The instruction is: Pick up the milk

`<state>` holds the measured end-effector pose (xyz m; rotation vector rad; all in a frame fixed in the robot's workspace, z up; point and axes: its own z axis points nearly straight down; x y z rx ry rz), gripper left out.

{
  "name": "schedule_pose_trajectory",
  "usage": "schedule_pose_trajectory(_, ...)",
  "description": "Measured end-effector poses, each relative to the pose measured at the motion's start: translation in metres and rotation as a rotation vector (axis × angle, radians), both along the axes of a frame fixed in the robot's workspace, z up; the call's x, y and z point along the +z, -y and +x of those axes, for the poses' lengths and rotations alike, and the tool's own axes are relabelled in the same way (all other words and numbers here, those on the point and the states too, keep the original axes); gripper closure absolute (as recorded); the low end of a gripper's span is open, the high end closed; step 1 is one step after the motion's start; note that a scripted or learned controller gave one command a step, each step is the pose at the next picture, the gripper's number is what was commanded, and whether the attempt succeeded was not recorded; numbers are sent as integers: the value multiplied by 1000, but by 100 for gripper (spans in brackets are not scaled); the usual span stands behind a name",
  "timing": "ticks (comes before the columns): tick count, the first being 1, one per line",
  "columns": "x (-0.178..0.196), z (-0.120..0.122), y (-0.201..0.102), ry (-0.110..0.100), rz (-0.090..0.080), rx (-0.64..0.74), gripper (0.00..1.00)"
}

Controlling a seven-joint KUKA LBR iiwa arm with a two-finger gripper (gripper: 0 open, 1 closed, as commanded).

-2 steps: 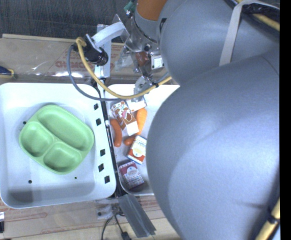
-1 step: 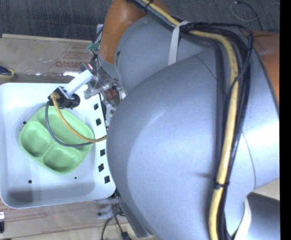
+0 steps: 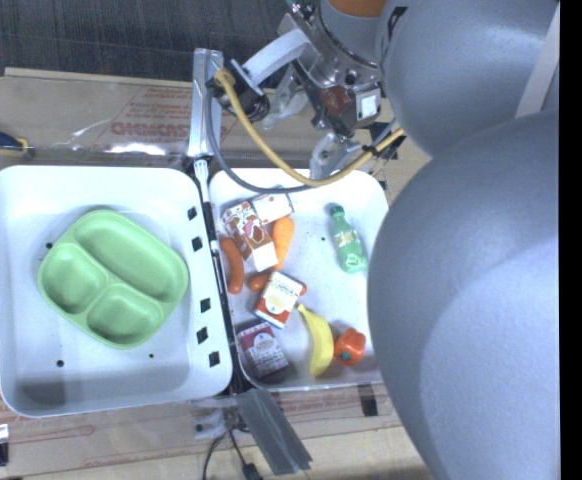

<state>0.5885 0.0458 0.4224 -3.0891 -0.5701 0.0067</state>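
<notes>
The milk (image 3: 254, 230) is a white carton with brown and red print. It lies flat in the upper left part of the right bin (image 3: 376, 203), against an orange carrot (image 3: 284, 236). My gripper (image 3: 328, 154) hangs over the far rim of that bin, up and to the right of the milk and apart from it. Nothing is seen in its grasp. The arm's grey body covers the right side of the bin.
A small orange-printed carton (image 3: 281, 299), a sausage (image 3: 233, 265), a green bottle (image 3: 347, 240), a banana (image 3: 319, 341), an orange pepper (image 3: 349, 346) and a dark packet (image 3: 263, 352) share the right bin. The left bin (image 3: 11, 268) holds a green divided plate (image 3: 113, 277).
</notes>
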Motion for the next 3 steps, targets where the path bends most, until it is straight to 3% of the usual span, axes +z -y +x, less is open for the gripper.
schedule_pose_trajectory(1, -142, 1, -51, -4, -3, -50, 0)
schedule_pose_trajectory(2, -228, -78, -87, -9, 1, 183, 0)
schedule_pose_trajectory(3, -100, -82, -25, -2, 2, 249, 0)
